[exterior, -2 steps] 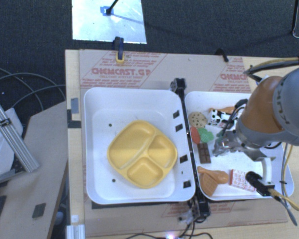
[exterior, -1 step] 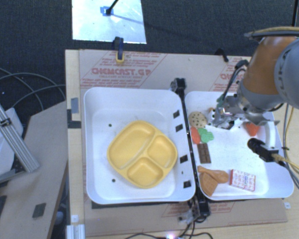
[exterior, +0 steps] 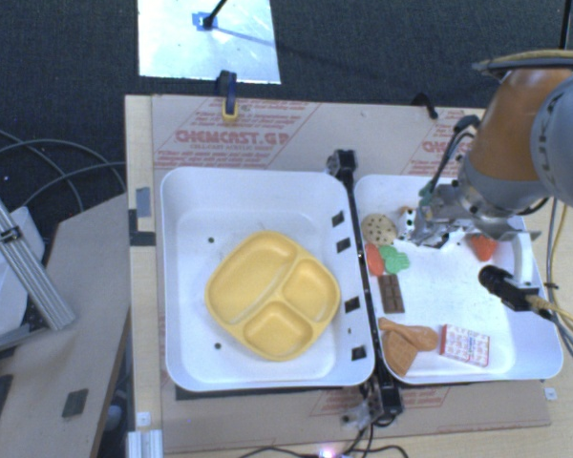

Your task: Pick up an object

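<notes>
The gripper (exterior: 422, 225) hangs over the far part of the right bin (exterior: 439, 299), low above its floor; whether it is parted or closed cannot be told, and nothing shows in its grasp. Just beside it, toward the bin's left wall, lies a speckled cookie (exterior: 377, 227). Next along that wall toward the near edge come a green toy piece (exterior: 395, 259) touching an orange one (exterior: 374, 259), then a brown chocolate bar (exterior: 391, 294). A tan pastry (exterior: 406, 342) sits in the near left corner, with a red-patterned box (exterior: 466, 344) beside it by the near edge. An orange-red piece (exterior: 481, 247) lies near the far right side. The left bin (exterior: 172, 256) holds a yellow divided plate (exterior: 272, 296) at its middle.
</notes>
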`<state>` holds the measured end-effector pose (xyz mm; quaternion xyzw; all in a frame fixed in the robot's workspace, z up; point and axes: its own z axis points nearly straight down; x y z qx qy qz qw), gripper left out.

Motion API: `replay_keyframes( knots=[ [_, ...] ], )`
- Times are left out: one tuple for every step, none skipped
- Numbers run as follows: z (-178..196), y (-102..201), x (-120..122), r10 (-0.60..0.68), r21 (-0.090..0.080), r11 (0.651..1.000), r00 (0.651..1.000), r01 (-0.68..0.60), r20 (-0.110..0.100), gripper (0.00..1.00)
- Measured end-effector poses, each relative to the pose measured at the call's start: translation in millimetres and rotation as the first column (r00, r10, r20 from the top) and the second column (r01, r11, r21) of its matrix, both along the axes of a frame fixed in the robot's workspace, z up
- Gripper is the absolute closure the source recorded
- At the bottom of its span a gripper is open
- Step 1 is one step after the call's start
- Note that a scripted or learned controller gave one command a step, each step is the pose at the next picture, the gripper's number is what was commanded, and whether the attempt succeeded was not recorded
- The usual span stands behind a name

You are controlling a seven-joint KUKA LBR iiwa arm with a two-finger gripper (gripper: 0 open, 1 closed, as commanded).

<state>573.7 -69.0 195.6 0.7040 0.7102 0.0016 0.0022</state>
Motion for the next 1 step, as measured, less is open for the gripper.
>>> replay_keyframes(
  knots=[
    [10.4, 0.1, 0.7, 0.005, -0.001, 1.0, 1.0, -0.005, 0.002, 1.0]
  ],
)
